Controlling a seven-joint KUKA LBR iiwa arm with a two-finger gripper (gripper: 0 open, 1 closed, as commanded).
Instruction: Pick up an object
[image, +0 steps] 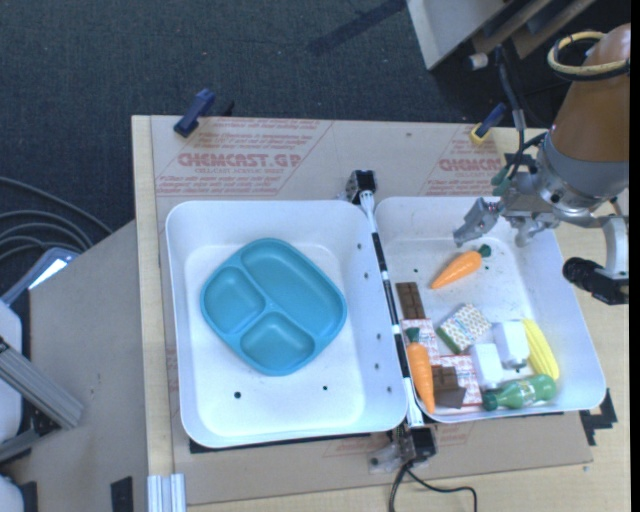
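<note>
Gripper (497, 222) above right bin (570, 300) — spread wide, holding nothing, carrot (457, 268) just below

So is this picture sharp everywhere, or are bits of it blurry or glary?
Camera view: mostly sharp and evenly lit; the blue plate is crisp, the white bins look bright but not washed out, and the gripper appears slightly soft.

The arm (598, 95) is a thick rounded column, orange in its broad band and grey below it, where it narrows to a pale metal wrist ring. A yellow cable loops above the orange band, and thin dark and green wires run down beside the wrist. The hand (497, 222) is small, grey metal, with short angular fingers (472, 229).
</note>
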